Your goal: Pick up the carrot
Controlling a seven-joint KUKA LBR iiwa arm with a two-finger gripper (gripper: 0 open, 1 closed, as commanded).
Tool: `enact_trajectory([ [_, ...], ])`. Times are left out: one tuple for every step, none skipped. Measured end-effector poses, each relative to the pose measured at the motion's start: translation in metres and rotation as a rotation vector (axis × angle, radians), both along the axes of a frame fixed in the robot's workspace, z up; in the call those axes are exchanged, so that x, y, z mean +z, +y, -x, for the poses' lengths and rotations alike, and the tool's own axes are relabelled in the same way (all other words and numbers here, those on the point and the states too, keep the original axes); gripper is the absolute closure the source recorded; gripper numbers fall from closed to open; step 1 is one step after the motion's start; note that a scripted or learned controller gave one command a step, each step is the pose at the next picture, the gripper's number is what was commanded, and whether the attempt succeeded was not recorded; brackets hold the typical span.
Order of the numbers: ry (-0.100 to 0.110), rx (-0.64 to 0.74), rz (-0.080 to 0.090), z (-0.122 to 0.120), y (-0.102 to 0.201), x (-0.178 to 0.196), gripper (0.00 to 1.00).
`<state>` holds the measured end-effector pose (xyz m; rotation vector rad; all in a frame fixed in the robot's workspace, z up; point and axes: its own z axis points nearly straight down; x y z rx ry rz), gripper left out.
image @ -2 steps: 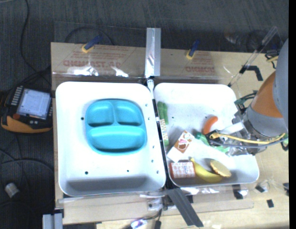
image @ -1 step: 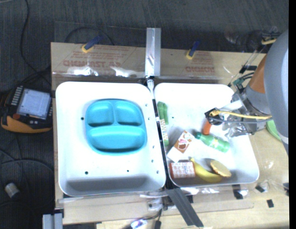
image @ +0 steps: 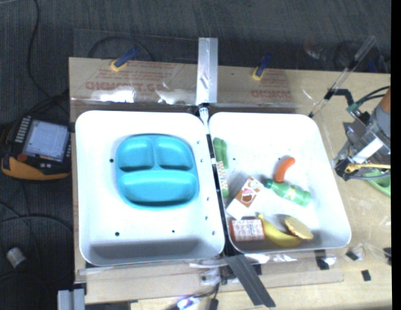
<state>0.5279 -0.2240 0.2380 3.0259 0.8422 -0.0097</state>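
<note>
The carrot is a short orange piece lying tilted in the right bin, right of its middle. Just below the carrot lies a green bottle. My gripper hangs outside the right bin, past its right wall and over the bench, well to the right of the carrot. Nothing shows in it.
The right bin also holds a green vegetable along its left wall, a small carton, a brown can, a banana and a round biscuit. A blue divided plate lies in the left bin.
</note>
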Motion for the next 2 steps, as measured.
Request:
enact_trajectory([
  [0.0, -0.075, 0.0, -0.093, 0.001, -0.023, 1.0],
  [0.0, -0.01, -0.001, -0.038, 0.018, -0.03, 1.0],
])
